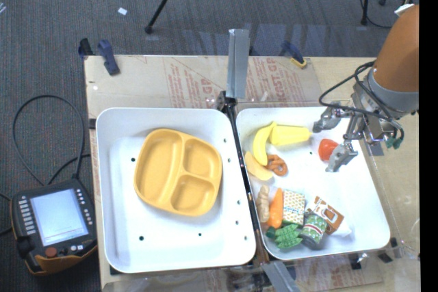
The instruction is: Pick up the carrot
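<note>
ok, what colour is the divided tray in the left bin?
Yellow-orange; the divided tray shows plainly in the camera view.

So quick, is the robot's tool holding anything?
Tool: open, holding nothing, above the right bin near the tomato. The carrot lies untouched.

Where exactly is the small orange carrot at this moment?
The small orange carrot lies in the right white bin, near its left wall, between a pale ginger-like root and a checkered packet, just above green leafy pieces.
</note>
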Motion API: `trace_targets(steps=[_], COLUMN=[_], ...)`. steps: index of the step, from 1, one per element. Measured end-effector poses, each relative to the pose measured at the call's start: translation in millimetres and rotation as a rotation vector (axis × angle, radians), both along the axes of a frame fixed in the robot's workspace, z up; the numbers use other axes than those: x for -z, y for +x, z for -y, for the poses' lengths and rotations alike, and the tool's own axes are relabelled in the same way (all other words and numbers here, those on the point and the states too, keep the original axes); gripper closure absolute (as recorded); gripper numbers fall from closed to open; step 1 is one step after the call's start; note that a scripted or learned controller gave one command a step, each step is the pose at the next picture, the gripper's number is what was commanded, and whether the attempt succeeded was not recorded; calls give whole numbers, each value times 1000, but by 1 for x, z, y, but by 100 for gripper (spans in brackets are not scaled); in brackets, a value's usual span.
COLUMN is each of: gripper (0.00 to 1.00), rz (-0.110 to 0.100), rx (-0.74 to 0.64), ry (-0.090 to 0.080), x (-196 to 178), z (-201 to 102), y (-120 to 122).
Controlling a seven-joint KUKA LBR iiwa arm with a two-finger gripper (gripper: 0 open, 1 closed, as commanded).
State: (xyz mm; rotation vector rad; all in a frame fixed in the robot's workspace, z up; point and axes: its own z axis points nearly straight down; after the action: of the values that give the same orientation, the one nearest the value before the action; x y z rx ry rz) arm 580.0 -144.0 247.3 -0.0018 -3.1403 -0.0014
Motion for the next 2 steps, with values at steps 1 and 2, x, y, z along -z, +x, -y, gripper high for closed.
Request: trace_targets(steps=[1,2], gripper=[0,0], rz=[-12,-2], rx=[-51,80], ry=[4,1], x=[151,161], z=[-62,-63], y=[-45,-86])
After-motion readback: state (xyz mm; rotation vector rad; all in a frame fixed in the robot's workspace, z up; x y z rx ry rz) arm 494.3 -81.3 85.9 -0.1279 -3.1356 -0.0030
